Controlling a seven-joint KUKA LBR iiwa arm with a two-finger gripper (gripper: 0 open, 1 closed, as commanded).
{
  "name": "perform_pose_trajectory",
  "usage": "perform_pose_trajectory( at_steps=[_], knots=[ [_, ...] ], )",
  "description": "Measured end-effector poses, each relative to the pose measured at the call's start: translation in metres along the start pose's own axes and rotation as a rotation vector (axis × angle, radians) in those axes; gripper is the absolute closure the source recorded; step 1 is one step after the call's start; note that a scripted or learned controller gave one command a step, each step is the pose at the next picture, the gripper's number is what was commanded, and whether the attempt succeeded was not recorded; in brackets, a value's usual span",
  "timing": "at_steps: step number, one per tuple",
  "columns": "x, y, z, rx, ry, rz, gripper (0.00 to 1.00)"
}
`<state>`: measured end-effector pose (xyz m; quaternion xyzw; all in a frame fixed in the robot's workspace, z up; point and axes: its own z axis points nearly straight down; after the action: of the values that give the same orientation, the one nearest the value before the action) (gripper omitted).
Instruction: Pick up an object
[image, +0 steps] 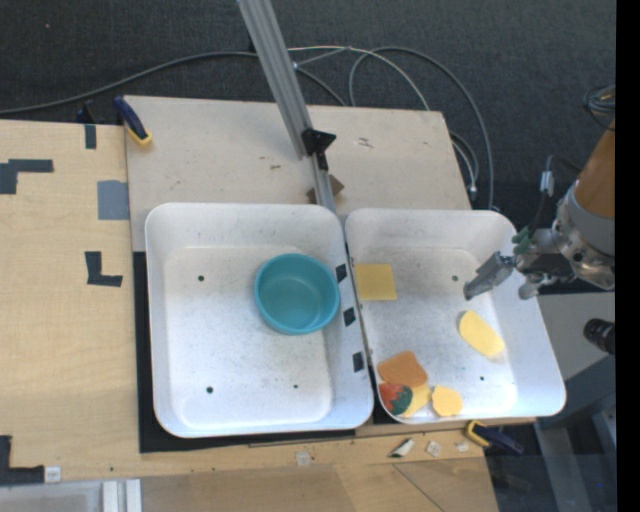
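Two white bins sit side by side on the surface (60, 260); the left bin (180, 400) carries one thing, a teal bowl (296, 292), upright near its right wall; the right bin (530, 370) carries five pieces by my count. There's one flat yellow square (377, 282) up by the dividing wall; one yellow oblong piece (481, 334) toward the right side; and a cluster of three at the near edge, an orange piece (403, 368), a small red-and-green item (396, 398) touching it below, and a round yellow piece (446, 401) just beside those two.

The arm comes in from the right, and the claw (500, 277) hangs over the right bin's far right part, above and just beside the yellow oblong piece; its two fingers look spread, one grey fingertip (478, 284) pointing left, though the other is partly blurred; nothing sits between them. One slanted metal bar (285, 90) crosses the board behind the bins.
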<state>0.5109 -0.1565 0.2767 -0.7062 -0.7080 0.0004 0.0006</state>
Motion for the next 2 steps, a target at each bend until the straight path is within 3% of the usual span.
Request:
perform_pose_trajectory(
  at_steps=[1,2],
  knots=[
    [0.000,0.000,0.000,0.000,0.000,0.000,0.00],
    [0.005,-0.002,0.063,0.007,0.001,0.001,0.00]
  ],
)
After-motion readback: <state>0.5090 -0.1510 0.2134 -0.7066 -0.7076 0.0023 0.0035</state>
